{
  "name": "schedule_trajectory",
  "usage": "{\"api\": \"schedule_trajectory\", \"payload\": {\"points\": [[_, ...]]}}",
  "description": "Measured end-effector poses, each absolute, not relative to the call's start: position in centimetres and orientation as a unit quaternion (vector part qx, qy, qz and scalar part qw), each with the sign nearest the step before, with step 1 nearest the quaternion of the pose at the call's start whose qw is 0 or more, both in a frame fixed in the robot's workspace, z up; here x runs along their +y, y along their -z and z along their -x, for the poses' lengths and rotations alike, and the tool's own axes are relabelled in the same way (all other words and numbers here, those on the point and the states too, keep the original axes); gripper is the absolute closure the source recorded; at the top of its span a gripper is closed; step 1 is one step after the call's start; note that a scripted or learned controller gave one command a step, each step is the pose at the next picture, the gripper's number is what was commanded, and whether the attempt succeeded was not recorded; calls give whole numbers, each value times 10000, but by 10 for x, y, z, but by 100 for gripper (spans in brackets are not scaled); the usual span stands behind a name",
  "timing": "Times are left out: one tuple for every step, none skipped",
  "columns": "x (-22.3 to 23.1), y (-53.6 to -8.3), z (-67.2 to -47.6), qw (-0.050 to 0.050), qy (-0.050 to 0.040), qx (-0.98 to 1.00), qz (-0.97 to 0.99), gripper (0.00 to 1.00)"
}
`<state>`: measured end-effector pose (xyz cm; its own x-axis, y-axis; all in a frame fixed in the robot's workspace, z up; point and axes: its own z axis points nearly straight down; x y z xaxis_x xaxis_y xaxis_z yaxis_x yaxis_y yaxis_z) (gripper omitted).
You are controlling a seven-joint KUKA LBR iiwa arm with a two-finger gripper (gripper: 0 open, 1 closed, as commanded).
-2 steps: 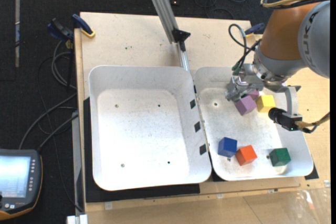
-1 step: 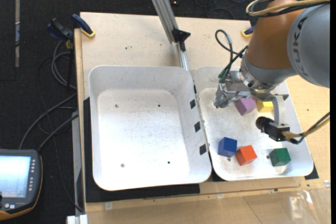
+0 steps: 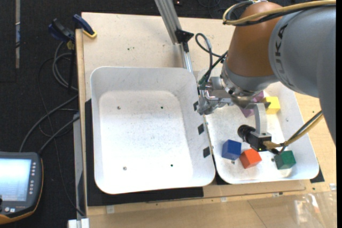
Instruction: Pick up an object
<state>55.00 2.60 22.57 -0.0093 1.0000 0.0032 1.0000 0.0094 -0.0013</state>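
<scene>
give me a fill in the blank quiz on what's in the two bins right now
1. The blue cube lies in the ____ bin.
2. Right beside the blue cube sits a cube coloured ____.
3. Near that bin's front right corner lies a ____ cube.
4. The yellow cube lies ____ from the camera than the blue one.

Missing words: right; orange; green; farther
</scene>
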Motion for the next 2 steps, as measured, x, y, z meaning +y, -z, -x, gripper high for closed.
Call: {"api": "schedule_trajectory", "payload": {"points": [[73,-220,-529,17,-4,-7100,7042,100],[70,-220,-530,3,-1,-7069,7073,0]]}}
